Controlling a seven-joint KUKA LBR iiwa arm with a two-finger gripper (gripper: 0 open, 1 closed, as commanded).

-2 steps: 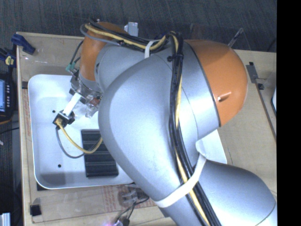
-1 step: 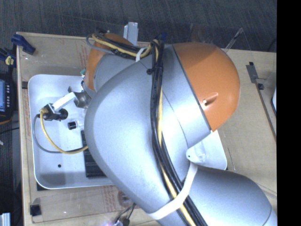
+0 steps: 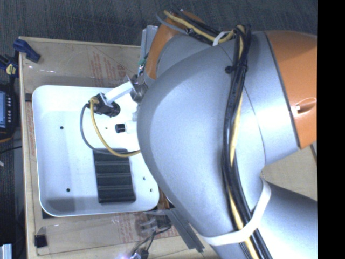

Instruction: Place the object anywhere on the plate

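My gripper [image 3: 115, 177] hangs over the lower middle of the left white bin [image 3: 54, 144]. I see it from above as a black ribbed block. A yellow and a black cable [image 3: 91, 134] loop from the block up to a connector near the wrist. The grey arm [image 3: 205, 134] with its orange band [image 3: 294, 85] covers the right half of the view and whatever lies beneath it.
The left bin's floor is bare white with a few small dark dots. A wooden bench [image 3: 81, 55] frames the bin. A blue clamp [image 3: 24, 48] sits at the bench's upper left corner. Dark carpet lies beyond the bench at the top.
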